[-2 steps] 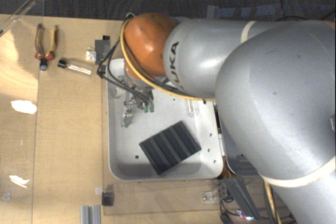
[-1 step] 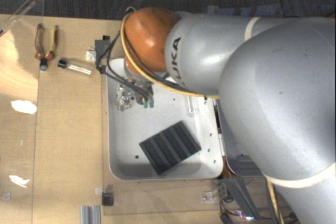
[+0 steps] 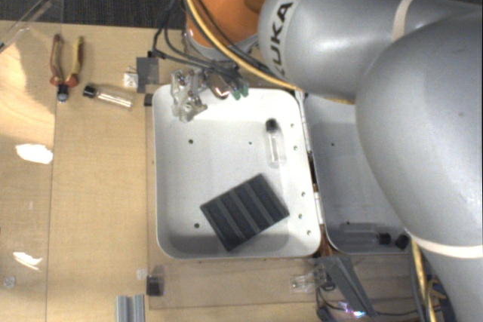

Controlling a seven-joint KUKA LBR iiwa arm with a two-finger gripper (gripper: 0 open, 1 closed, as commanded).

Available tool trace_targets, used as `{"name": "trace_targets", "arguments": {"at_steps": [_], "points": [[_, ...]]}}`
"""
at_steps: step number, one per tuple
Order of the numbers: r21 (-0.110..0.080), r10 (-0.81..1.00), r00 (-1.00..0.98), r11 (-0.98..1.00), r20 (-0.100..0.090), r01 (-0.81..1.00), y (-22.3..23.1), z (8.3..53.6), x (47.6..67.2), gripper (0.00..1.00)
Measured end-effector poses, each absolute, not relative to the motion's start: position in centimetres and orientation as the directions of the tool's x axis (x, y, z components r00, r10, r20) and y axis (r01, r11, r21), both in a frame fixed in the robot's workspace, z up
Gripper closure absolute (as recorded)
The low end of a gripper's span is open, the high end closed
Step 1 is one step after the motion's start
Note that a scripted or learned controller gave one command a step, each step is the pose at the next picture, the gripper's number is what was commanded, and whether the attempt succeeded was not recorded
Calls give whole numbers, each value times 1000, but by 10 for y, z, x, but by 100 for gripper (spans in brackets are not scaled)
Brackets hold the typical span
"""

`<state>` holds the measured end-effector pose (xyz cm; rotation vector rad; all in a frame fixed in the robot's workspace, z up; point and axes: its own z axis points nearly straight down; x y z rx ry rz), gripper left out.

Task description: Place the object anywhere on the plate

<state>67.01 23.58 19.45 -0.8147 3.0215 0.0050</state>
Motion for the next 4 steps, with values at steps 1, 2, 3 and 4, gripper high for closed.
{"name": "trace_targets", "arguments": {"at_steps": [1, 2, 3, 4], "points": [[0, -532, -847, 847, -13, -532, 204, 98, 648, 100], [-3, -661, -751, 751, -12, -661, 183, 162, 670, 100], [-11, -830, -557, 557, -17, -830, 197, 93, 569, 100], [-8, -979, -202, 202, -9, -979, 197, 162, 615, 100]]}}
